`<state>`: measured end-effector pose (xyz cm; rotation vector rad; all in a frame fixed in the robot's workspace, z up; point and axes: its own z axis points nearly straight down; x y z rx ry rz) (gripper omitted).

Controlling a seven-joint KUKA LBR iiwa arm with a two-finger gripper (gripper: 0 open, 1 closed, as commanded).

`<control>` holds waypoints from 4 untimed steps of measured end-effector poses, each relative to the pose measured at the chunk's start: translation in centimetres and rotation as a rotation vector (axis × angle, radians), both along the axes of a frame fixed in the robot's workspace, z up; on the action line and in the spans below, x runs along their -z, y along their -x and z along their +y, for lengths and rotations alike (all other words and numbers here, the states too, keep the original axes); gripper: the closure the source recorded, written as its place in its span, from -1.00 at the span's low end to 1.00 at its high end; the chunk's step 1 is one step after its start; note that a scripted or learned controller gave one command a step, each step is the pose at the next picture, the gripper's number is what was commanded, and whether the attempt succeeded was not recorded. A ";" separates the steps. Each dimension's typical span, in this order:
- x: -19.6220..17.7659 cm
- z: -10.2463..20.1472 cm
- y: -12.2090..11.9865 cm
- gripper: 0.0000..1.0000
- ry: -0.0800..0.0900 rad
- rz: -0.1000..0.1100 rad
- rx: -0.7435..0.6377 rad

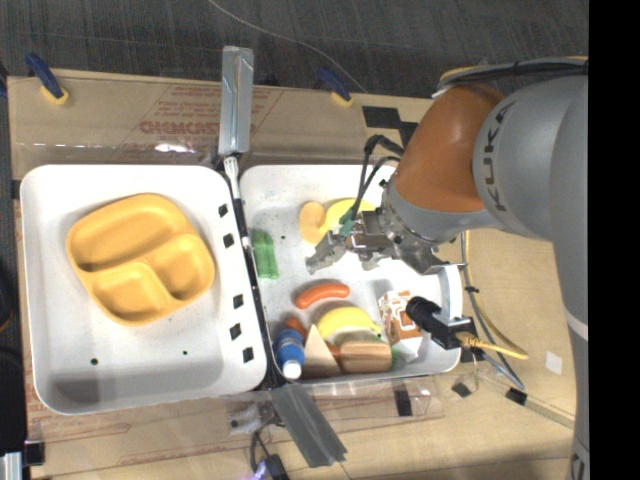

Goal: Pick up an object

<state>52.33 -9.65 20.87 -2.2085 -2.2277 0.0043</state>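
My gripper [333,245] hangs low over the middle of the right bin [280,183], under the arm's orange band. It sits just below a yellow banana-like piece [322,218] and above a red sausage [322,293]. A green block [265,253] lies to its left by the bin's wall. Nothing shows held in the gripper. Along the bin's front lie a blue bottle [290,349], a tan wedge [317,349], a yellow rounded piece [346,320], a brown bread piece [365,357] and an orange-and-white carton [399,314].
The left bin [50,368] holds a yellow divided plate [140,258]. A metal bar [235,98] stands at the divider between the bins. The arm's body covers the right bin's right side. A black part [432,321] juts out near the carton.
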 end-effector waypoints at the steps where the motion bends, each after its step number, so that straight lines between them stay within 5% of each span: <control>1: 5.5 -0.8 -5.2 -1.00 0.001 0.002 0.078; 2: 9.9 -8.1 -11.7 -1.00 0.001 0.000 0.044; 3: 11.8 -4.3 -13.3 -1.00 0.002 -0.003 0.275; 4: 10.7 -4.2 -13.4 1.00 0.002 -0.001 0.269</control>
